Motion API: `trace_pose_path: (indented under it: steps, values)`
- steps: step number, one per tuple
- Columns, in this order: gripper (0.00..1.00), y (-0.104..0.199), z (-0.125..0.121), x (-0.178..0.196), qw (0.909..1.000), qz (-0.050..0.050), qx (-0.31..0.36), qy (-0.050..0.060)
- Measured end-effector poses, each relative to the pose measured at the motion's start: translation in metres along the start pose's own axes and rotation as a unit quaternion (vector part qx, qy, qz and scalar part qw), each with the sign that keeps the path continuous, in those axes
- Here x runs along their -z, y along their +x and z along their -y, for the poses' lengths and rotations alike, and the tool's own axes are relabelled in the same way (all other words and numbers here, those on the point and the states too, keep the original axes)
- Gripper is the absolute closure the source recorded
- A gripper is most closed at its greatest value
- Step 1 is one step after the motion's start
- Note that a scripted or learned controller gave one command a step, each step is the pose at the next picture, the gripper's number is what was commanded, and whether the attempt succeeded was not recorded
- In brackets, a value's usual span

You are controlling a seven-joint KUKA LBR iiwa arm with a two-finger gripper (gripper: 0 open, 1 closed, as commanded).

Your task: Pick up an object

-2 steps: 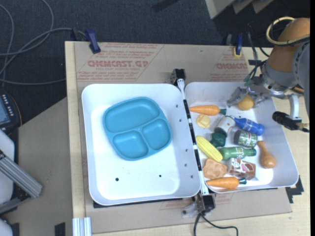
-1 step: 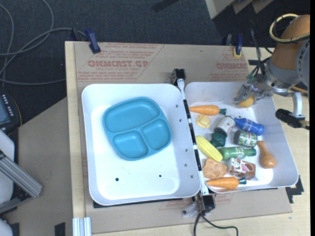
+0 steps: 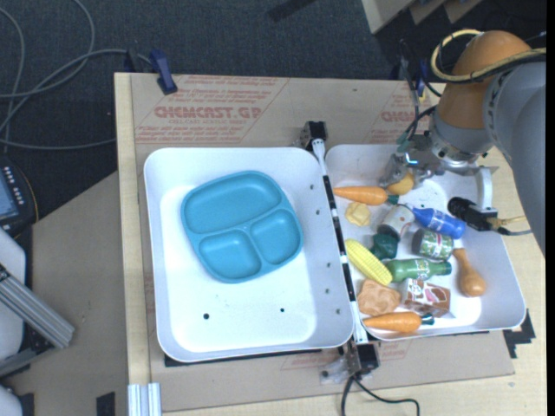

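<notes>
The arm (image 3: 520, 102) is a bulky grey casting with smooth, rounded surfaces — matte, no visible lettering. An orange band (image 3: 477, 68) sits above the wrist, domed and glossy, and a thin yellowish cable (image 3: 447, 46) loops just beside that band. Below the band the wrist narrows to a silvery metal collar (image 3: 455, 141), with dark cables and small fittings clustered beneath it, blurred.
</notes>
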State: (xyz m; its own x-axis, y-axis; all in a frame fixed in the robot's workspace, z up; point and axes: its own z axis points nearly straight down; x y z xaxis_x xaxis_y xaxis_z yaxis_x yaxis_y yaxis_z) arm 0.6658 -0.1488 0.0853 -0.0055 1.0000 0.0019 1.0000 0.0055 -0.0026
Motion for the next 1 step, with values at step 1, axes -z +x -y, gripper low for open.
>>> trace_pose_path:
  steps: [1]
  values:
    - [1.00,0.0730,-0.0043,0.1078,1.0000,0.001,0.002,-0.008]
